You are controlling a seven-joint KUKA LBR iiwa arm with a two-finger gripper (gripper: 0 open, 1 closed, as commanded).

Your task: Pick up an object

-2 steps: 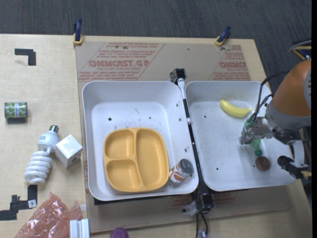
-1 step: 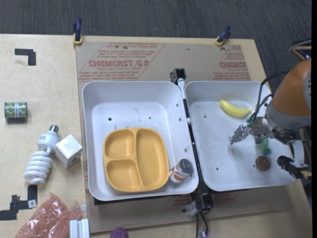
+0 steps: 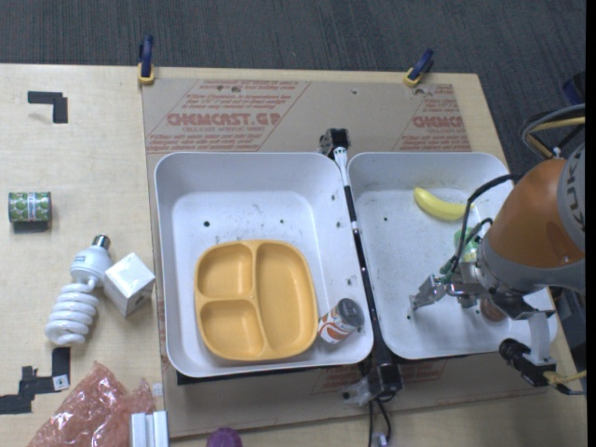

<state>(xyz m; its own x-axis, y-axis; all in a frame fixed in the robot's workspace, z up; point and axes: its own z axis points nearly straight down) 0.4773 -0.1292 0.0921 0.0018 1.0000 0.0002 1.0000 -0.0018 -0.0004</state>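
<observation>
My gripper (image 3: 426,297) is low inside the right bin (image 3: 400,250), over its bare floor near the middle front. The grey arm with its orange band (image 3: 531,226) reaches in from the right and covers that bin's right side. A yellow banana (image 3: 439,203) lies at the back of the right bin, well behind the gripper. A green object (image 3: 462,240) peeks out beside the arm. A small brownish object (image 3: 491,308) sits under the wrist, mostly hidden.
The left bin (image 3: 177,250) holds a yellow divided plate (image 3: 254,298) and a small can (image 3: 341,321) in its front right corner. On the bench to the left lie a spiral light bulb (image 3: 76,298), a white cube (image 3: 129,283) and a green can (image 3: 30,208).
</observation>
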